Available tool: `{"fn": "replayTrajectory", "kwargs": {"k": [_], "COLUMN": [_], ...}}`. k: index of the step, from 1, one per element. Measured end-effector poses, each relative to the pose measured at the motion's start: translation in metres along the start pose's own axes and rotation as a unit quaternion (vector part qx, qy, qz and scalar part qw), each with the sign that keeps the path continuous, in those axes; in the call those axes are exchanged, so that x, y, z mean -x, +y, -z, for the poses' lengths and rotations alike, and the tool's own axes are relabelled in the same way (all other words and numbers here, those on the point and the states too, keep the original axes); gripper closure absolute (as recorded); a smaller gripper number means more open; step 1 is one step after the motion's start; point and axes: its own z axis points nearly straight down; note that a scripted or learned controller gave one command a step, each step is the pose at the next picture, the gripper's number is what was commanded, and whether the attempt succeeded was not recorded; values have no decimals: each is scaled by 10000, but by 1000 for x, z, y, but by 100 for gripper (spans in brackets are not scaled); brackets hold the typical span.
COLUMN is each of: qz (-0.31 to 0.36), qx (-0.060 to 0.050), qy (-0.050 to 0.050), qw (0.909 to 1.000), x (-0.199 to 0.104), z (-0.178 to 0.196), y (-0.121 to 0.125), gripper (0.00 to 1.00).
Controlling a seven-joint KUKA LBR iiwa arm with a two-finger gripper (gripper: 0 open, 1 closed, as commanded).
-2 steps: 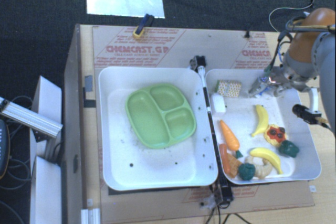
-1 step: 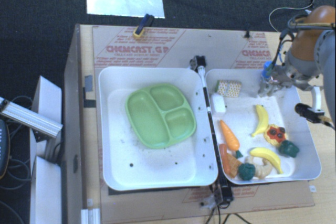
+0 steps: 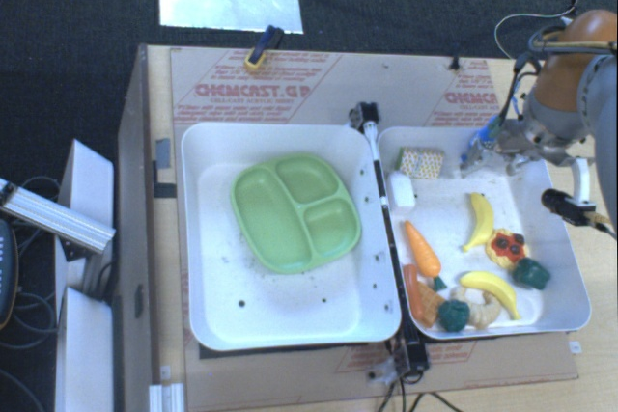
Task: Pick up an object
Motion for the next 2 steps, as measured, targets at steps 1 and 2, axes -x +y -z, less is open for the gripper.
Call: {"fn": "replayTrajectory", "kwargs": {"k": [1, 2], "qz": [13, 16], "qx": [-23, 23], "qy": [-13, -18], "qw": [10000, 10000], "x": [2, 1], "z": [11, 11], "y": [-1, 1], "gripper": [100, 0]}}
